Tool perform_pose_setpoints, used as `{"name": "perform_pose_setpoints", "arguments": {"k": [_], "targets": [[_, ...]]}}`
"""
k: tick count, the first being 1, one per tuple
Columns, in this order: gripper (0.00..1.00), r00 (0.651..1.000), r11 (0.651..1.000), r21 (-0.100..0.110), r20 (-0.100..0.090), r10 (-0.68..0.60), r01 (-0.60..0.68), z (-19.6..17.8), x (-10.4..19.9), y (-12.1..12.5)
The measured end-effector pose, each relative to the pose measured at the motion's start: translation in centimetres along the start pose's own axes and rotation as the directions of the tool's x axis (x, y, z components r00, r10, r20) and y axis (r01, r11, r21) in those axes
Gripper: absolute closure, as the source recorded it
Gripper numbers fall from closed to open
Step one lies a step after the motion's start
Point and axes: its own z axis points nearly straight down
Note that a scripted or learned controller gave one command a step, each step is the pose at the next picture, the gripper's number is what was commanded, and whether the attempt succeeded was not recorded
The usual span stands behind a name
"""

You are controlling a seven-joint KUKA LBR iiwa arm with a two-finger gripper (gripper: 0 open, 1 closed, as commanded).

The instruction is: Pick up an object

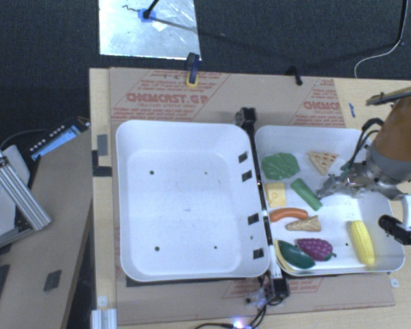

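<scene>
A: Two white bins side by side on the bench (157, 91), mid-frame. Left bin (185, 197) is the bigger-looking one, w/ its bare floor showing. Right bin (342, 137) has all the toy food.

B: What's in the right one?

A: Green leafy piece (280, 164) at upper left of that bin, tan waffle-like wedge (322, 161) to its right. Below the leaf, a yellow cheese block (276, 195). Green stick, prob. a cucumber or bean (305, 193), lying on a slant just right of the cheese. Orange sausage (288, 214) under those, then a tan slice (305, 224) touching its lower edge. Purple grapes (314, 247) and a dark green pod (295, 256) down at the bin's lower left corner. Yellow corn cob (361, 242) at lower right, lying near-vertical in frame.

B: Arm?

A: Comes in from the right edge; orange band (402, 132) sits above the grey wrist. Gripper (331, 186) is low over the right bin's middle, tips just right of the green stick's lower end, close to touching it. Can't tell how far apart the tips are; too small and blurry. Nothing visibly held.

B: Anything else?

A: Shiny foil-like sheet (148, 18) on the dark floor at upper left, yellow clamp (192, 74) on the bench's top edge.
</scene>
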Motion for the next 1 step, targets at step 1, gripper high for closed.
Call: {"name": "perform_pose_setpoints", "arguments": {"k": [1], "targets": [[0.0,1.0,1.0,-0.002,-0.002,-0.005,0.005,-0.24,4.81,-8.94]]}}
